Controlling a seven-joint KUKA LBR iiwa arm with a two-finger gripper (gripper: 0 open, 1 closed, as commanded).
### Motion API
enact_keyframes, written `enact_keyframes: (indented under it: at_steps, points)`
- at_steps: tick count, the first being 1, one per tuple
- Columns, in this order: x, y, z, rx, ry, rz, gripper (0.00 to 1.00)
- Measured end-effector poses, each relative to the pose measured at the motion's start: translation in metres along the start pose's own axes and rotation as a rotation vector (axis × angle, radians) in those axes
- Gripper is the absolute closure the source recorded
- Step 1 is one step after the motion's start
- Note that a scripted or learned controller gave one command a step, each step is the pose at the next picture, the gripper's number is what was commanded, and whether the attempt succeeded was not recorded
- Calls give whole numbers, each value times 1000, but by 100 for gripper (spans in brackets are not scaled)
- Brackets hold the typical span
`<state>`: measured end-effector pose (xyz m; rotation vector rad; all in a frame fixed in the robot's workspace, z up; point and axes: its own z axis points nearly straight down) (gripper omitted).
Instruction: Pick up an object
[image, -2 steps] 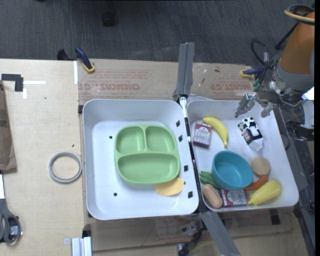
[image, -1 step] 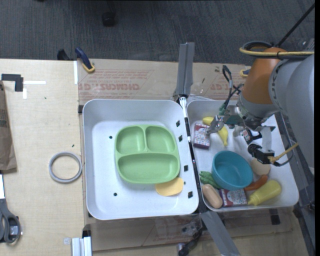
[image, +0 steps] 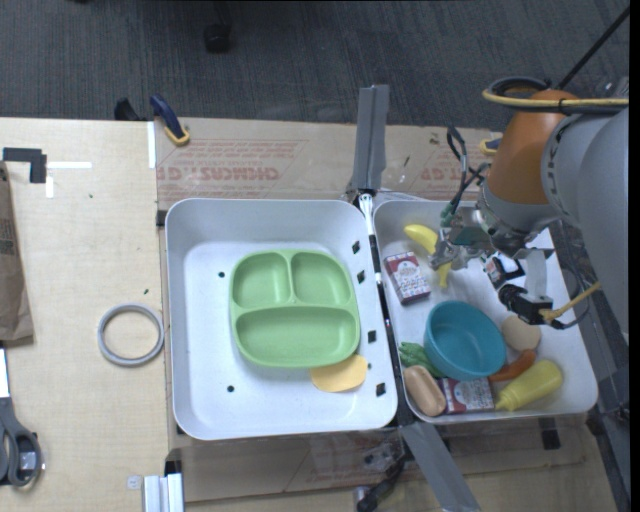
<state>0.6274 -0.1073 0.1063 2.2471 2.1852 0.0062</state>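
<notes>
Fingers on the gripper (image: 447, 250): spread cannot be told, poised low in the right bin (image: 570, 395) beside the yellow banana (image: 421, 237) at its far left; recommend centring over the banana, clear of the red box (image: 407, 277), before closing

Dark grey carpet floor (image: 300, 45), pale wooden bench (image: 80, 260), cardboard sheet (image: 260, 165) on top

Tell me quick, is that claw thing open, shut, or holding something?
Gripper: low in the right bin beside the yellow banana toy; open or shut cannot be told, and no object shows between its fingers.
</notes>
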Motion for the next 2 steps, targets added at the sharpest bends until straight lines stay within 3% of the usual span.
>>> enact_keyframes:
  at_steps: [1, 2]
  points:
    - [12, -13, 11, 3, -1, -25, 100]
    - [62, -23, -86, 8, 1, -116, 100]
